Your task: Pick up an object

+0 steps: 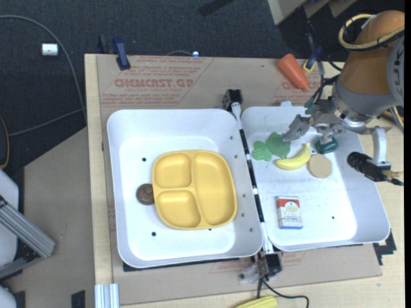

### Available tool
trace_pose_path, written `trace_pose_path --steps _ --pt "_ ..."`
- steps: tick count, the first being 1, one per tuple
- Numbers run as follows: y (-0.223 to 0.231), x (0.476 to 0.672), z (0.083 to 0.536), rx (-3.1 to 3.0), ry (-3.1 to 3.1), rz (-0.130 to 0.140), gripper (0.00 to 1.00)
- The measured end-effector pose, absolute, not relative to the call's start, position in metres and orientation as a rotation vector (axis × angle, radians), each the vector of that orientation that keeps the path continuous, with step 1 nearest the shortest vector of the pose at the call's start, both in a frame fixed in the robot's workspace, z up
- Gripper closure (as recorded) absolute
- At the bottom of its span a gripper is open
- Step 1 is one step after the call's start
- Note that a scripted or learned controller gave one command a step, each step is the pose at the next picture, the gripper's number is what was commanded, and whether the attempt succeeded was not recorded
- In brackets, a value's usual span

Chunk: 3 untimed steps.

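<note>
My gripper (311,137) hangs low over the far part of the right bin (359,210), open, with its two fingers spread and nothing between them. Just below and left of it lies a yellow banana (293,160). A green leafy toy (272,147) lies left of the banana, and a tan round disc (320,166) to the banana's right. A small red and white box (289,212) lies nearer the bin's front.
The left bin (128,230) holds a yellow divided plate (192,188) with a small brown round piece (145,194) beside its left edge. An orange carrot toy (293,72) lies on the bench behind the right bin. The arm (369,50) comes in from the upper right.
</note>
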<state>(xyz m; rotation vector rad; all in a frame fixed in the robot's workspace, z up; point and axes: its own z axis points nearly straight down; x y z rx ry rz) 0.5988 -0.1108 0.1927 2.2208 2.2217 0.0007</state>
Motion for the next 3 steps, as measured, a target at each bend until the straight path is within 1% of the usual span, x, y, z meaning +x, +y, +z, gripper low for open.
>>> trace_pose_path --steps 1,2,3 --pt "-0.126 0.614 0.089 2.219 2.216 0.002 0.00" --pt "-0.093 0.646 0.086 2.219 2.221 0.002 0.00" --pt "-0.102 0.667 0.085 2.218 2.221 0.001 0.00"
